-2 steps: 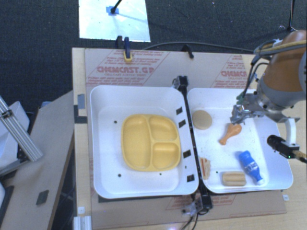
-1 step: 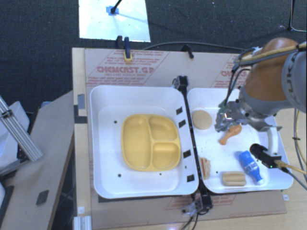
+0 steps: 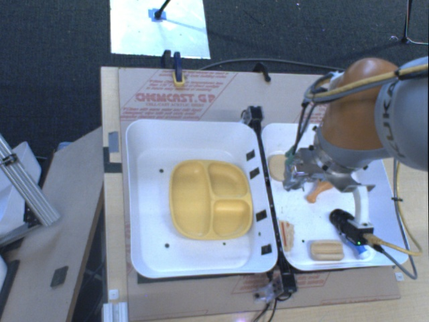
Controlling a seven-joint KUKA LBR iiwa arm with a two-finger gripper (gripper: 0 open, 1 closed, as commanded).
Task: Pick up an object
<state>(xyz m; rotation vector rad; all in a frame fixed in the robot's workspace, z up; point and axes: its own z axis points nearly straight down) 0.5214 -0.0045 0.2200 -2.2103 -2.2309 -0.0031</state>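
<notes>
My gripper (image 3: 293,178) hangs low over the left part of the right bin (image 3: 382,180), on the grey arm with the orange band that comes in from the right. A pale round flat piece (image 3: 275,166) lies just left of it, partly covered by it. An orange carrot-like piece (image 3: 319,192) pokes out just to its right, under the wrist. Nearer the front lie a tan bread-like block (image 3: 326,249) and a striped pink strip (image 3: 287,234) by the bin's left wall. I see nothing held in the gripper.
The left bin (image 3: 144,180) holds a yellow divided plate (image 3: 210,198). A black-clipped wall (image 3: 258,180) separates the two bins. A grey metal rail (image 3: 27,183) stands off the bench at the left.
</notes>
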